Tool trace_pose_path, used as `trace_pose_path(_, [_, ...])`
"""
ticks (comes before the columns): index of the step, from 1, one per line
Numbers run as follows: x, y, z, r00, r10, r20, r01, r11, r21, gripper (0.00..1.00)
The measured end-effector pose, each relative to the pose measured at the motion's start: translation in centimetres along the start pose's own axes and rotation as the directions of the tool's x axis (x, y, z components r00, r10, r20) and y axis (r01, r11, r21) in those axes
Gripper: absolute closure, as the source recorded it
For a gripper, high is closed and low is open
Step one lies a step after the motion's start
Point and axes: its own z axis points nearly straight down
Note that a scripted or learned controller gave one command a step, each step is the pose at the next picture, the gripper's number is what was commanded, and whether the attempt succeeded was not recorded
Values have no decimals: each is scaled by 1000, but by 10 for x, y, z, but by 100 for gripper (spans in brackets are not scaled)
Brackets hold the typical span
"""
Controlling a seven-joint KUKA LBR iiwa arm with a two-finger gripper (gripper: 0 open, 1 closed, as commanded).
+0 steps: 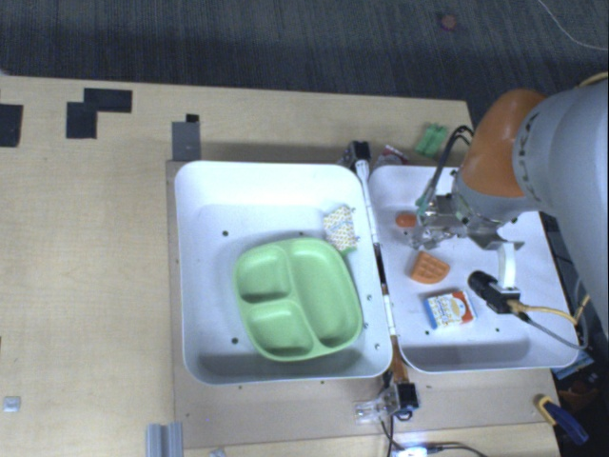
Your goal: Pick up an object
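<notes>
Locate the tool (440, 219) low over the back left part of the right bin (533, 350), carried in from the right by the grey arm (571, 150) with its orange band. Cannot tell from this slant whether released or clenched; treat no grasp as confirmed.

Find three candidate objects on the floor of the same bin: a small orange-red piece (406, 221) just beside the tool on its left, an orange ridged wedge (428, 268) just in front of the tool, and a small blue and white packet (448, 309) nearer the front wall. Note all three lying loose and apart from one another, leaving room for a straight descent from above. Judge the orange-red piece or the wedge as the likely target, given the tool's place close to both; cannot say which.

In the left bin (195, 255), note a green divided plate (298, 298) lying flat and slightly turned, with a small patterned scrap (340, 225) at its back right rim, close to the wall between the bins. Rate both as poorer choices: the plate broad and flat, offering little but its rim; the scrap crowded by plate and wall.

Disregard the green item (433, 141) on the worktop (86, 303) behind the right bin.

Judge the step as approach, with the pick not yet made. Expect light pieces to slide on the smooth floor under an off-centre closure
</notes>
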Motion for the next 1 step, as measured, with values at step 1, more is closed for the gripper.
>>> trace_pose_path(1, [0, 0, 0, 1000, -1, 0, 1, 1000, 0, 0])
